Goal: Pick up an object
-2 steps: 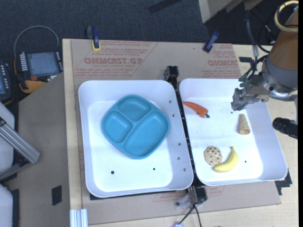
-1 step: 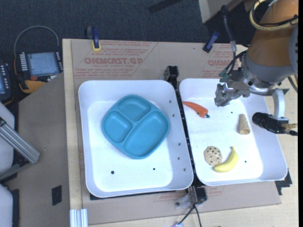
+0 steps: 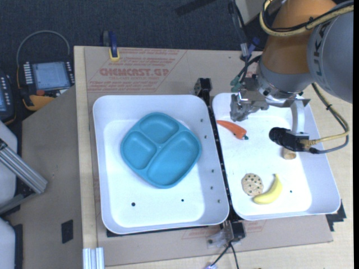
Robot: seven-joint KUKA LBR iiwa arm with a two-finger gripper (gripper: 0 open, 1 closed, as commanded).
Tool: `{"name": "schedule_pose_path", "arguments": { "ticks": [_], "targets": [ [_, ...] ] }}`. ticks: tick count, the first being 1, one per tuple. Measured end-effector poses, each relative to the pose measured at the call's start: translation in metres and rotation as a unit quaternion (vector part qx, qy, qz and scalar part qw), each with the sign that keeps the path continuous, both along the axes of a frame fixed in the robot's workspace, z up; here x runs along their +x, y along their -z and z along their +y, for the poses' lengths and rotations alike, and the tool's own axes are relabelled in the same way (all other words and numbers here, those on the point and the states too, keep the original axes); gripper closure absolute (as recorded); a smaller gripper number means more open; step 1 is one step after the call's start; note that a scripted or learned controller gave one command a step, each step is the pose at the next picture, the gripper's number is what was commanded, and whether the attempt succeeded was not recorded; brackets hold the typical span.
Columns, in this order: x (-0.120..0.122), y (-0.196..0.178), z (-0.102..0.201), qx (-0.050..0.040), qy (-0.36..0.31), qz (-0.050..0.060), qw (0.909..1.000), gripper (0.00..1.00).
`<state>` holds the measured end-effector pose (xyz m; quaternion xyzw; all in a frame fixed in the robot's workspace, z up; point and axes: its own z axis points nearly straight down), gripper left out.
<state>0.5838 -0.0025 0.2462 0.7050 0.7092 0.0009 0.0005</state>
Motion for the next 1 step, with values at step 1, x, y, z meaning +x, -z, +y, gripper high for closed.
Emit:
{"name": "schedule_pose_path", "arguments": {
  "ticks": [1],
  "targets": [
    [0.0211, 0.0004, 0.0563, 0.0004, 0.0, -0.001, 1.0, 1.0]
  ]
}}
